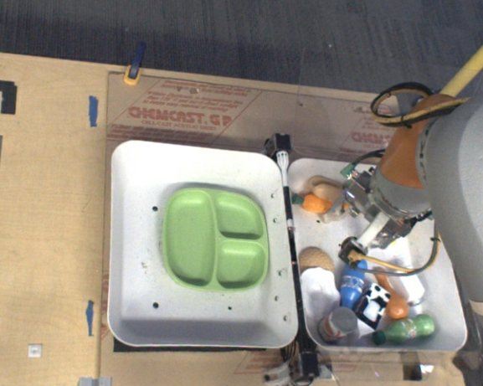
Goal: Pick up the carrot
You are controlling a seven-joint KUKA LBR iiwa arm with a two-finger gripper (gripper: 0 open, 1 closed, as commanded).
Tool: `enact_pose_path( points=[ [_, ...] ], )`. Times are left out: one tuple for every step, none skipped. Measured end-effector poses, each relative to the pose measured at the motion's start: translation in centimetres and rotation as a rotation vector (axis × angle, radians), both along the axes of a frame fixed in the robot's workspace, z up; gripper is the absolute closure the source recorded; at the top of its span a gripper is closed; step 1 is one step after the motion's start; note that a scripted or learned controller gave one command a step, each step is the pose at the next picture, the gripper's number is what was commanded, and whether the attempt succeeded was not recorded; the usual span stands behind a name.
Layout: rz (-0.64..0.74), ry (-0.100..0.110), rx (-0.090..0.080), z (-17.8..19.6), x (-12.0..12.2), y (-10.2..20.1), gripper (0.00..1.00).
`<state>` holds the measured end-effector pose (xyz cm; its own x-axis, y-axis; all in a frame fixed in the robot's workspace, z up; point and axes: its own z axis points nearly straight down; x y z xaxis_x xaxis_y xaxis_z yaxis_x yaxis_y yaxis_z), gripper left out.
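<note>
The carrot (313, 204), a short orange piece, lies at the far left of the right bin (448, 332), against a beige item (323, 187). My gripper (352, 192) hangs just right of the carrot, low in the bin's far part, under the grey wrist with its orange band. The wrist hides the gripper's tips, and nothing can be seen held between them.
The right bin's near half is crowded: a bread roll (316, 257), a blue can (351, 286), a grey can (339, 324), a black-and-white cube (374, 302), another orange item (395, 306) and a green item (404, 329). The left bin (128, 245) holds a green divided plate (217, 236).
</note>
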<state>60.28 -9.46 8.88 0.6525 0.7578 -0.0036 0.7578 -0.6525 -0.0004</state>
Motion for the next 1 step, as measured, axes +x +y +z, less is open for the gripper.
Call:
enact_pose_path(
  points=[
    [-0.182, -0.007, 0.006, 9.89, 1.60, 8.41, 0.00]
  ],
)
